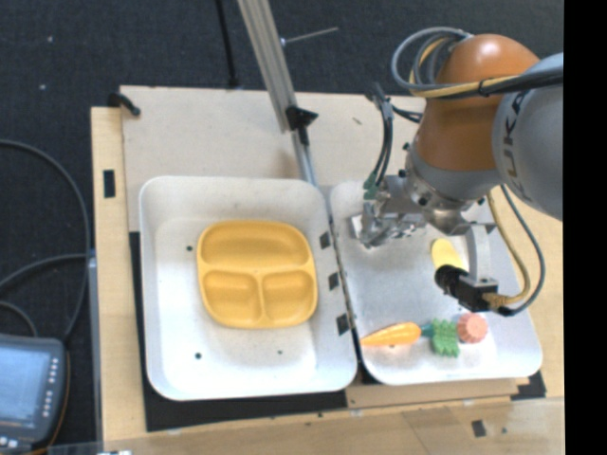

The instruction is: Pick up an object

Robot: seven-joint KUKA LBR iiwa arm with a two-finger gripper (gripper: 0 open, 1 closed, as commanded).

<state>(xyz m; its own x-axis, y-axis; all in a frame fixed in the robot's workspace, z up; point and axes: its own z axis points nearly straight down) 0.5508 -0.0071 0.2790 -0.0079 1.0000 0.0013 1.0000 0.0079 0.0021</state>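
Overhead, the arm (474, 112) hangs over the right bin (512, 349) — fingers (372, 227) state unclear.

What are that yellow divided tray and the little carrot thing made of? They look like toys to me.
The yellow tray looks like moulded plastic with a matte finish: one even colour, rounded rims, three smooth compartments. The carrot also seems plastic, perhaps slightly glossy, with a uniform orange body; it is too small here to rule out rubber or foam.
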